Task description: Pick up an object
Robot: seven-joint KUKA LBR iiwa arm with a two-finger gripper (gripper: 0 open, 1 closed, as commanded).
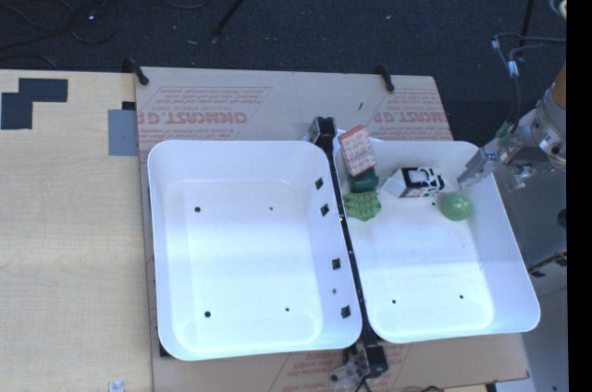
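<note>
At the right bin's (518, 288) far right rim, end effector (479, 166) hangs low; can't tell its opening or any hold. Green ball (455, 206) just beside it. Carton (357, 150), green block (363, 202), black-white item (422, 181) crowd the far edge. Near half open.

One fixed camera high above the bench (74, 224), slanting down over both white bins (185, 161).

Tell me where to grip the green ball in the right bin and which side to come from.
Probably from straight above, fingers closing across the widest part of the green ball. It is round, so no side grips better, and it lies apart from the black-and-white object, leaving room around it.
</note>
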